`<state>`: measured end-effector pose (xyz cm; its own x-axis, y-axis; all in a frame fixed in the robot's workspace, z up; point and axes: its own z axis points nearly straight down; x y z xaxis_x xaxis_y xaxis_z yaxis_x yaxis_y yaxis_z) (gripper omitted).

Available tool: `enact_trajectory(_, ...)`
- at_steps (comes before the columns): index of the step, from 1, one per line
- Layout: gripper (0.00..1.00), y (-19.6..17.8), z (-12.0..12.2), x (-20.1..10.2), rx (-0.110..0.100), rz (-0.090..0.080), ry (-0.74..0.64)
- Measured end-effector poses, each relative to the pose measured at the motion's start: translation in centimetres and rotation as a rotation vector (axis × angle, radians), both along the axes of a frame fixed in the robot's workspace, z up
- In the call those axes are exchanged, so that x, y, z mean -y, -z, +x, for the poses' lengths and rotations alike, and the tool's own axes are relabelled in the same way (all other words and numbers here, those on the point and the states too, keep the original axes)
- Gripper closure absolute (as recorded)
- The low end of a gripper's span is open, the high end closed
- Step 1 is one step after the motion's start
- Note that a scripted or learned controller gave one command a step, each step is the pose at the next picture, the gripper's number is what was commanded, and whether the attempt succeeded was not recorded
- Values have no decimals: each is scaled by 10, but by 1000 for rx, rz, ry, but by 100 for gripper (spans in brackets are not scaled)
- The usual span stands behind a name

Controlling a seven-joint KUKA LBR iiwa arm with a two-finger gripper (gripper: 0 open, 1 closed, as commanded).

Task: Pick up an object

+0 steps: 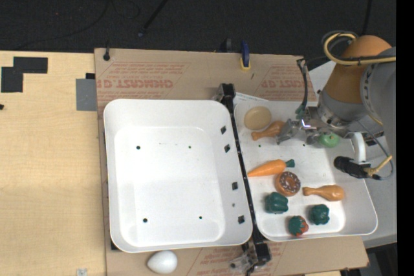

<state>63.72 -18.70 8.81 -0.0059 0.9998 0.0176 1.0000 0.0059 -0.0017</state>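
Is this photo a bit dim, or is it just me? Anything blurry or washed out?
Camera view: the top of the frame is nearly black, so the cables there barely show; the left bin is bright white with a soft shadow along its near wall; the claw is small and fuzzy; the carrot reads clearly.

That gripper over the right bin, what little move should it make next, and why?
Probably a short drop straight down with a slight shift left. The gripper hangs low over the right bin, right beside the near end of a tan drumstick, with a green piece just to its other side. Nothing visibly sits between its fingers, so the drumstick looks like the closest thing to take.
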Motion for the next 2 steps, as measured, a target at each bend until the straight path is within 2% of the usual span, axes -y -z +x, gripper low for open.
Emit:
enact_trajectory(1,0,1,7,-34,-1,-15,3)
enact_trajectory(2,0,1,-59,-52,-7,-14,9)
